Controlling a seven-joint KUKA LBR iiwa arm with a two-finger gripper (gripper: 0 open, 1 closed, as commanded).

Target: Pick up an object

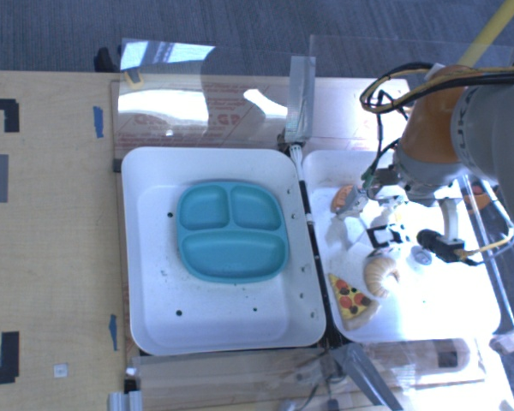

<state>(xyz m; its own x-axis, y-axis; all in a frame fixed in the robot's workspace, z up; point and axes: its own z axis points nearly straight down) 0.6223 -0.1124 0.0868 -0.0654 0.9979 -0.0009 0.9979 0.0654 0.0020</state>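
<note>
In the right bin point(463, 315) lie several small objects. A pizza slice toy point(351, 299) rests near the bin's front left corner, with a tan croissant point(379, 273) just behind it. Against the left wall is an orange-brown piece point(343, 199), and a pale whitish item point(353, 229) lies below that. My gripper point(384, 231) hangs low over the middle of this bin, directly above the croissant and to the right of the whitish item. Glare on the bin floor blurs the gripper's tip.
The left bin point(146, 272) holds a blue divided plate point(233, 231) at its centre. A raised divider point(308, 229) separates the two bins. The grey arm with its orange band point(433, 127) and black cables covers the right bin's back right part.
</note>
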